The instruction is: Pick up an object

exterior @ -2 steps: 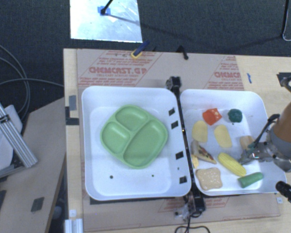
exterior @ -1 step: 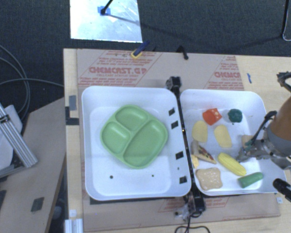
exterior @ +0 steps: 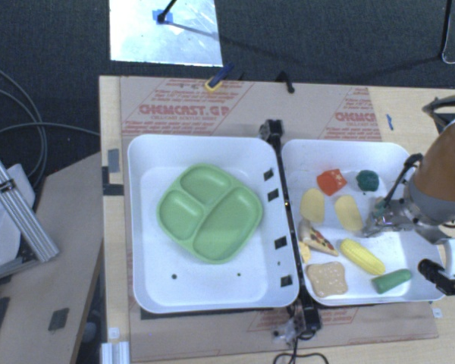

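- Near edge of your right bin (exterior: 349, 149): one bread slice (exterior: 327, 277), one green pickle (exterior: 391, 280), one corn cob (exterior: 362, 255), one pizza slice (exterior: 317, 240).
- Middle row: two pale yellow pieces, the rounder one (exterior: 312, 204) on the left, the longer one (exterior: 348, 212) beside it.
- Far row: one orange-red block (exterior: 331, 181), one dark green lump (exterior: 367, 179).
- That gives you eight pickable items, all in the right bin.
- Gripper (exterior: 376, 224) sits down in the bin, just right of the longer yellow piece, above the corn. You can't tell if the fingers are apart or together; nothing visibly clamped.
- Left bin (exterior: 205, 144): one green divided plate (exterior: 209, 212), three compartments.
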You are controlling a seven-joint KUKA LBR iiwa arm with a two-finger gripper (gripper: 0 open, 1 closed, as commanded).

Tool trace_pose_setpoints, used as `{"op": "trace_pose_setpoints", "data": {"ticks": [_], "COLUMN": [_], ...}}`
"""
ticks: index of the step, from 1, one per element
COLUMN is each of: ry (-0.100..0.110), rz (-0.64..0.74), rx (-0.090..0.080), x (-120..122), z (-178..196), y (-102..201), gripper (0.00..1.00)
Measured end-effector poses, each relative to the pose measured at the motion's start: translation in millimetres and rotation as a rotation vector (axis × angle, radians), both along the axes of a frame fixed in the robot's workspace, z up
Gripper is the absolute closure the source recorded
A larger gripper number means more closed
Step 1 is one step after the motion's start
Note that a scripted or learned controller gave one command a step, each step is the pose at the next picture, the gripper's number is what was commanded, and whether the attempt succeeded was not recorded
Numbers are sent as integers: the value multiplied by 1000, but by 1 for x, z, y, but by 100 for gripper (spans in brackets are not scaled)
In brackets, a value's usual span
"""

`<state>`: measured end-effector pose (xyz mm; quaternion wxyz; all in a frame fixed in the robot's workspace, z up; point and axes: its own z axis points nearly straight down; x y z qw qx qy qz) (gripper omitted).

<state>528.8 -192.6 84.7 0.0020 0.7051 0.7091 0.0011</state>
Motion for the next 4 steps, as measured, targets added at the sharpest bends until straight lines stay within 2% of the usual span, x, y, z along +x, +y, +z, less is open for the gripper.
{"op": "trace_pose_setpoints", "data": {"ticks": [1, 2, 3, 4], "ry": [3, 2, 1, 6], "rz": [-1, 0, -5, -2], "rx": [2, 2, 0, 7], "x": [-2, 8, 18, 6], "z": [-1, 0, 0, -1], "y": [10, 37, -8, -11], "gripper": [100, 100, 100, 100]}}
